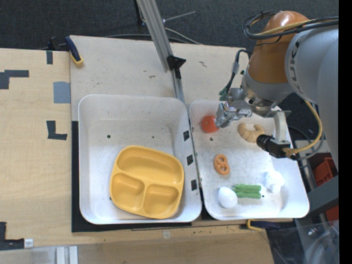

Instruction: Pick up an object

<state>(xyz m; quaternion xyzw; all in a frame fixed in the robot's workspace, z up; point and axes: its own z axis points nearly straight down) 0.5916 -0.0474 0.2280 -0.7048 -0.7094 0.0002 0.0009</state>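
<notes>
The camera view looks down at a slant on two shallow white bins set side by side. The left bin (93, 147) carries a yellow divided tray (146, 181), which lies toward its front and takes no part in the job. The right bin (297, 202) holds the loose pieces: a small red tomato-like object (208, 124) near the back left corner, a croissant (251, 131) to its right, a pretzel (221, 164) near the middle, and along the front a white egg (227, 197), a green pea pod (247, 191) and a crumpled white object (273, 180). These lie apart from one another, which leaves room for a tool to come down beside any of them.

The arm reaches in from the right, its orange band above the wrist, and the gripper (224, 117) hangs low over the back of the right bin, just beside the red object and to its right. It sits between that object and the croissant, so the red piece looks like the likeliest target. Whether the fingers are spread or pressed together cannot be told from this angle, since the wrist body covers them. Nothing shows between them, and the red object rests on the bin floor, so the pick is judged not yet made.
</notes>
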